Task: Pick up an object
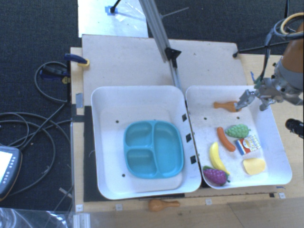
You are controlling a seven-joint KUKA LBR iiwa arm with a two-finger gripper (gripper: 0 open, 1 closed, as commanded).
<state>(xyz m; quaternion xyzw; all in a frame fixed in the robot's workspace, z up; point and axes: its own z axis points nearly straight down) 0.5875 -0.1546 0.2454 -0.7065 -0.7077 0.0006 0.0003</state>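
Observation:
The right bin (273, 127) holds several toy foods. An orange drumstick (226, 106) lies at its far side, with an orange sausage (225, 139) and green grapes (237, 130) nearer the middle. A small printed packet (248, 145), a banana (216, 156), purple grapes (215, 175) and a yellow slice (254, 166) lie toward the front. My gripper (254, 101) hangs over the bin's far right part, just right of the drumstick's thick end. Its fingers are spread open and hold nothing.
The left bin (107, 122) holds a blue divided plate (154, 149). Another orange drumstick (164, 204) lies on the bench in front of the bins. A metal pole (159, 27) slants across the back, and cables (28, 127) lie on the floor at left.

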